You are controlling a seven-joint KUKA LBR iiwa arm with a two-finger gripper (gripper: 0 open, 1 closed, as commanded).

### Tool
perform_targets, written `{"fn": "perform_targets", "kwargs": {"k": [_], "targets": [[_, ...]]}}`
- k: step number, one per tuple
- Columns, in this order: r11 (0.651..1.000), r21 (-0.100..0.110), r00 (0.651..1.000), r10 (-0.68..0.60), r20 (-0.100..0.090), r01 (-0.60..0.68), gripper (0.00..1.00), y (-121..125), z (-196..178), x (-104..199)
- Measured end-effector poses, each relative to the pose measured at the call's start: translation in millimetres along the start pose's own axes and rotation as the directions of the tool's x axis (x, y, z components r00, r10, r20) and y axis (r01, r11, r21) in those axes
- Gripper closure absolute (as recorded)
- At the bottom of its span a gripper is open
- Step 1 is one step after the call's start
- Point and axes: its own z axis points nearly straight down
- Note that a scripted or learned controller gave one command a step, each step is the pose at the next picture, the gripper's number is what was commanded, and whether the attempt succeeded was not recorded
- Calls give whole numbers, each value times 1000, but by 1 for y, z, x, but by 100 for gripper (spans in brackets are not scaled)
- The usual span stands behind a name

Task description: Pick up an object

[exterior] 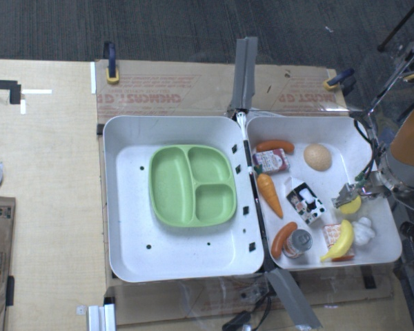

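My gripper [348,198] hangs low at the right side of the right bin [334,179], reaching in from the right. It touches or hovers just over a small yellow object [352,205]. Close below lie a banana [339,241], a white lump [363,230] and a small red-and-white packet [330,232]. Further left are a black-and-white box [306,202], a carrot [269,193], a silver can [301,241] and a sausage [283,237]. A tan egg-shaped ball [317,157], a second sausage [274,145] and a red packet [271,161] lie at the back.
The left bin [124,243] holds a green divided plate [192,185]. A grey bar [245,74] rises between the bins at the back. Clamps [110,64] hold the cardboard behind them. Cables and the arm crowd the right edge.
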Motion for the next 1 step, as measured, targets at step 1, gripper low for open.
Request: {"fn": "perform_targets", "kwargs": {"k": [1], "targets": [[998,-1,998,-62,2,62,100,24,-108,49]]}}
